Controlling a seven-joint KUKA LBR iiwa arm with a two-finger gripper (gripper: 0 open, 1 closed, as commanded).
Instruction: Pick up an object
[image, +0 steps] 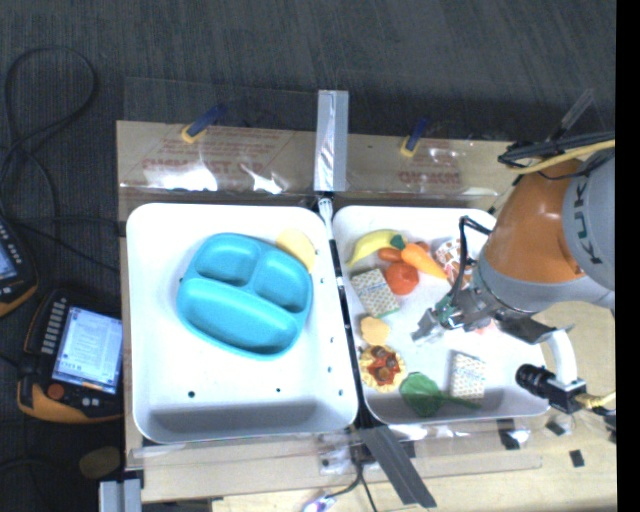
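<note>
1. The table carries two shallow white bins side by side: the left bin and the right bin.
2. The grey arm, with its orange band, reaches in over the right bin's far right part.
3. A blue sectioned tray lies upside down or tilted in the middle of the left bin, with a pale yellow piece touching its upper right edge.
4. The gripper hangs low over the middle of the right bin; whether it is wide or narrow I cannot tell, and nothing shows between its tips.
5. Along the right bin's upper left lie a banana and, just beside it, an orange carrot and a red-orange round fruit.
6. A patterned block lies below the banana.
7. A green object lies near the bin's front edge, with a speckled white block just to its right.
8. A small tan piece and a multicoloured item lie by the left wall.
</note>
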